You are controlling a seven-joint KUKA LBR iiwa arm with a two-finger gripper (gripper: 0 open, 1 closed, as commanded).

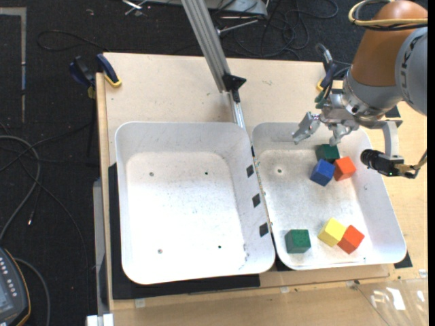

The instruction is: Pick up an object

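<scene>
Grey arm (408, 60), orange band, metallic gripper (319, 133)

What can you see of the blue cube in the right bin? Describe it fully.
The blue cube is a small, plain, solid-coloured block, matte, with no markings. It rests on the floor of the right bin, turned cornerwise to the bin's walls, in the far group. It sits against an orange cube and a dark green cube behind it. The gripper hangs above, apart from it.
</scene>
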